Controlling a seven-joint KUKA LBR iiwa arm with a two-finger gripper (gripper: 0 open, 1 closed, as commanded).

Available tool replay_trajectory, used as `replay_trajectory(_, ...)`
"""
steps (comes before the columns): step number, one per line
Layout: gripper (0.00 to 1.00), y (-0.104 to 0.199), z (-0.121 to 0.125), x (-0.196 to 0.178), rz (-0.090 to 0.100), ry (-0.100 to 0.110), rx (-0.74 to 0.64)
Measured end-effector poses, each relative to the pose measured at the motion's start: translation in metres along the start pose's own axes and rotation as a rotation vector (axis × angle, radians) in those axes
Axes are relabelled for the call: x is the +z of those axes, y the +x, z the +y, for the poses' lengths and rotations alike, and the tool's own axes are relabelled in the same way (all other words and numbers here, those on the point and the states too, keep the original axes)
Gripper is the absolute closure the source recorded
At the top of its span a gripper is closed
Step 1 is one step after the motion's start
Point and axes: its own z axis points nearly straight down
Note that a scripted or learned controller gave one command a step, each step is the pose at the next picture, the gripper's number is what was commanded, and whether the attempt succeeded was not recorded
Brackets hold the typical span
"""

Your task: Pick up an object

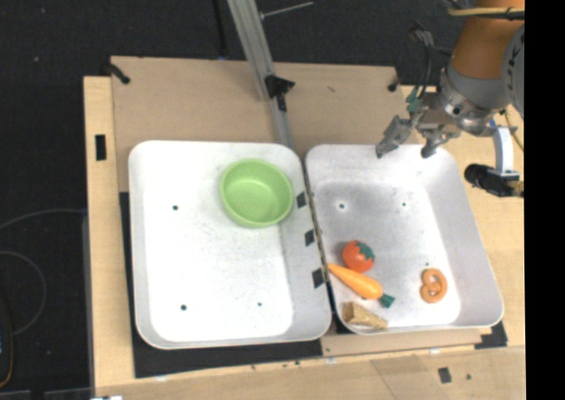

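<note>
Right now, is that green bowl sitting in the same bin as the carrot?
No, the green bowl sits in the left bin, while the carrot lies in the right bin.

Even overhead light washes the white bins (212, 301) pale, surroundings fall dark, and the picture is slightly soft.

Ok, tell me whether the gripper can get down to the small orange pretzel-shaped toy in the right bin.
Probably yes: the orange pretzel-shaped toy lies alone on bare floor, apart from the other items, and the gripper hangs open above the same bin's far edge.
</note>
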Motion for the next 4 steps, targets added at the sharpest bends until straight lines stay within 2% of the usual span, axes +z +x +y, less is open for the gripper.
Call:
replay_trajectory(1,0.0,-0.001,0.0,0.0,-0.001,0.0,0.0)
replay_trajectory(4,0.0,-0.006,-0.014,0.136,-0.001,0.005,0.006)
